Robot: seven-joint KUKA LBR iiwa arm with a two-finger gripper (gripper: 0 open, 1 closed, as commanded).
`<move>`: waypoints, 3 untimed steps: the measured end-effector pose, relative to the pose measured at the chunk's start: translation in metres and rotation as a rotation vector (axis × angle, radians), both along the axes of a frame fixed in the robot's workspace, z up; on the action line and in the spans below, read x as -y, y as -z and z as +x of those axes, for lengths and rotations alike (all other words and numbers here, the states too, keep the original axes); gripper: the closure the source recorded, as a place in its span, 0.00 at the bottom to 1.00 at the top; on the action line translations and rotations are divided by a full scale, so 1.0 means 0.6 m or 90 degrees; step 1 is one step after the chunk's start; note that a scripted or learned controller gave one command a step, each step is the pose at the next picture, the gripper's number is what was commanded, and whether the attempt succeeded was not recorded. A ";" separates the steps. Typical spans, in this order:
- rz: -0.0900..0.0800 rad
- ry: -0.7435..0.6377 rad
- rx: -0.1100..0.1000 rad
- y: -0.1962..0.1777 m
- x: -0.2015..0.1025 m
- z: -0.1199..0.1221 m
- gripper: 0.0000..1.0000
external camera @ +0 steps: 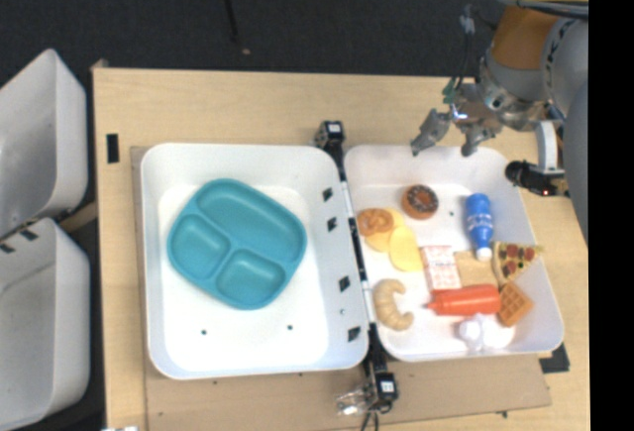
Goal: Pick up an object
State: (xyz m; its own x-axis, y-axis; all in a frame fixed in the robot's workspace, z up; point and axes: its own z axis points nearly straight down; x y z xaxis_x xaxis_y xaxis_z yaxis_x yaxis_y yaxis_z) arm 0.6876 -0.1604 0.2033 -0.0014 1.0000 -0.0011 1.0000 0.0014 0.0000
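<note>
Looking down at a slant on a wooden worktop, two shallow white bins sit side by side. The left bin holds a teal divided plate, lying flat. The right bin holds a scatter of toy food: a chocolate doughnut near the back, a blue bottle to its right, a glazed pastry, a yellow slice, a croissant, a red sausage, a waffle and a pizza slice near the right wall. The grey arm with its orange band comes in from the upper right, and the jaws hang spread wide over the bin's back rim, with nothing between them. The doughnut (the nearest piece) lies just in front of and below the jaws, apart from them; the other pieces lie farther forward in the bin.
</note>
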 end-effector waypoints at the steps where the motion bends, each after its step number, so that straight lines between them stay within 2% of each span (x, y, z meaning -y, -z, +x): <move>1: 0.000 0.001 -0.002 0.098 0.008 -0.014 0.00; 2: 0.000 -0.001 -0.002 0.176 0.009 -0.014 0.00; 3: -0.002 -0.002 0.002 0.152 0.010 -0.011 1.00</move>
